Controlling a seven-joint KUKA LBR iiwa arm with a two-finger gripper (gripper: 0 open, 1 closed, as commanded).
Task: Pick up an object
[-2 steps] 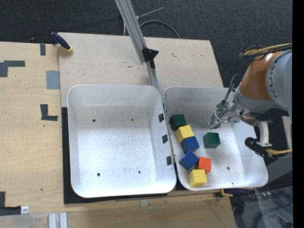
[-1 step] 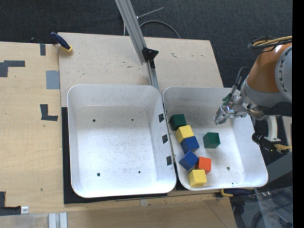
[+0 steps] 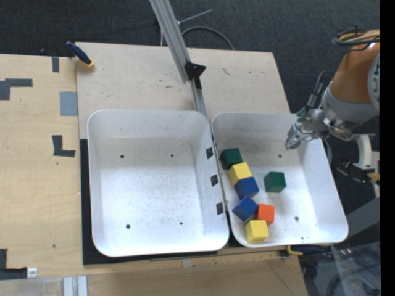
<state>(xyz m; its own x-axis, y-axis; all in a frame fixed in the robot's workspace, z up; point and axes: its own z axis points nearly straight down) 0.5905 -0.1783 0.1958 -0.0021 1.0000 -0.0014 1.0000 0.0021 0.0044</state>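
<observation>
Seven small cubes are sitting in the right bin (image 3: 321, 184), and none of them is being lifted yet. Nearest the front edge, a yellow cube (image 3: 257, 230) is lying just beside an orange cube (image 3: 266, 212) and a blue cube (image 3: 245, 207). Behind those, a second blue cube (image 3: 247, 187), another yellow cube (image 3: 240, 171) and a dark green cube (image 3: 231, 158) are running in a crowded line along the bin's left wall. One green cube (image 3: 274, 181) is standing apart, toward the middle. Farther back, the gripper (image 3: 295, 137) is hovering over bare floor near the far right corner, carrying nothing; whether it is spread or closed I cannot tell. My guess is that the approach is under way. Next it is needing to travel forward and left, then descend squarely; the lone green cube looks the easiest target.
</observation>
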